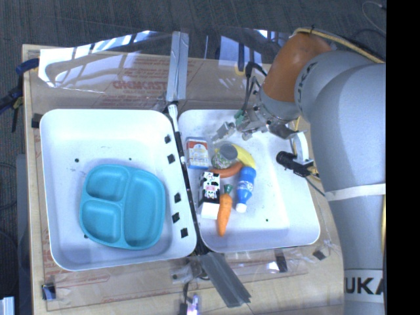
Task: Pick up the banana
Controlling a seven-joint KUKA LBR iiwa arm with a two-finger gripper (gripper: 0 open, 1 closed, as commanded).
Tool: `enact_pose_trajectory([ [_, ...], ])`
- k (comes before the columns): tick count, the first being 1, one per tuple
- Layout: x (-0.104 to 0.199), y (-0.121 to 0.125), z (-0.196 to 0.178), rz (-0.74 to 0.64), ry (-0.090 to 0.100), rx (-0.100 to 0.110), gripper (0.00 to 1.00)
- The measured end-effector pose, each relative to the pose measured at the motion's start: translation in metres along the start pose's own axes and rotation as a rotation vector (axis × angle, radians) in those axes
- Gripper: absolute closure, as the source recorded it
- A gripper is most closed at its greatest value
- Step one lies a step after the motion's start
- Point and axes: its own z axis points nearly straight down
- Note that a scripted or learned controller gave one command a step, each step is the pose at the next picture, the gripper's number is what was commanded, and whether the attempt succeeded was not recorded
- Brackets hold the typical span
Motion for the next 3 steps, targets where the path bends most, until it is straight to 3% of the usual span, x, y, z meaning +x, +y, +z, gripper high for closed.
enact_pose_trajectory([
  [1,-0.001,-0.036,0.012,0.015,0.005,0.007,0.00],
  [2,-0.001,-0.036,0.003,0.011,0.005,0.010,1.00],
  [3,0.024,0.002,-0.059,0.165,0.003,0.007,1.00],
])
